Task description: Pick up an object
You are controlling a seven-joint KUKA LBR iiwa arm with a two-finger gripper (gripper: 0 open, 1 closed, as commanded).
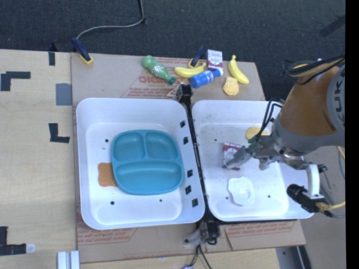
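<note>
A grey arm with an orange band (311, 108) reaches into the right white bin (213, 114), its gripper (238, 158) low over a small red-and-white packet (229, 149), apparently targeting it; whether the gripper is spread or closed cannot be told.

floor (224, 15): dark carpet | bench (28, 150): light wood | cardboard sheet (112, 77) under bins
</note>
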